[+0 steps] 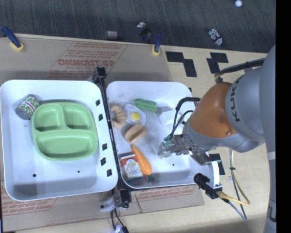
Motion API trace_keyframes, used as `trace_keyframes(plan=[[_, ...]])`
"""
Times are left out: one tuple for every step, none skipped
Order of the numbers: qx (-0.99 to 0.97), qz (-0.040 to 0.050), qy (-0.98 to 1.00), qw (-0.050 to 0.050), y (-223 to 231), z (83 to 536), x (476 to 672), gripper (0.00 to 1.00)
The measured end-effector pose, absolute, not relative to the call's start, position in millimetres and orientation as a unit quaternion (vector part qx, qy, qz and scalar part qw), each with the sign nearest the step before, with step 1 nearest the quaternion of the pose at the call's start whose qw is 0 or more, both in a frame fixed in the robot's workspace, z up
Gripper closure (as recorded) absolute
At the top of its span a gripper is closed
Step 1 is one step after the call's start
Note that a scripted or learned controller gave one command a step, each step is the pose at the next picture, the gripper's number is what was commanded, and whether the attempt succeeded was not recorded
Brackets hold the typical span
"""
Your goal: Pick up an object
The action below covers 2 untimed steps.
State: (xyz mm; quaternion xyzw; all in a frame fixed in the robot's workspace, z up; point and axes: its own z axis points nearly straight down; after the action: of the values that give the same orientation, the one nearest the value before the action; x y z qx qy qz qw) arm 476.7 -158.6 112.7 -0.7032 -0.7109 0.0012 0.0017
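Note:
The right bin [150,87] holds several toy foods: an orange carrot [143,163], a red and white packet [130,169], a brown bun [135,132], a fried egg [135,115], a green vegetable [145,105] and a tan pretzel-like piece [118,114]. My gripper [168,147] hangs low over the right half of this bin, right of the carrot and bun and apart from them. The orange wrist band [211,115] covers the bin's right side.
The left bin [9,178] holds a green divided plate [64,130] and a small can [28,106] at its upper left. A black divider [105,125] runs between the bins. Blue clamps [12,38] grip the cardboard at the back edge.

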Motion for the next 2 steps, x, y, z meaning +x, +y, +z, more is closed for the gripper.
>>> trace_keyframes(plan=[[-0.706, 0.0000, -0.708, -0.002, -212, 248, 478.2, 1.00], [-0.706, 0.0008, -0.709, 0.001, -211, 226, 476.6, 1.00]])
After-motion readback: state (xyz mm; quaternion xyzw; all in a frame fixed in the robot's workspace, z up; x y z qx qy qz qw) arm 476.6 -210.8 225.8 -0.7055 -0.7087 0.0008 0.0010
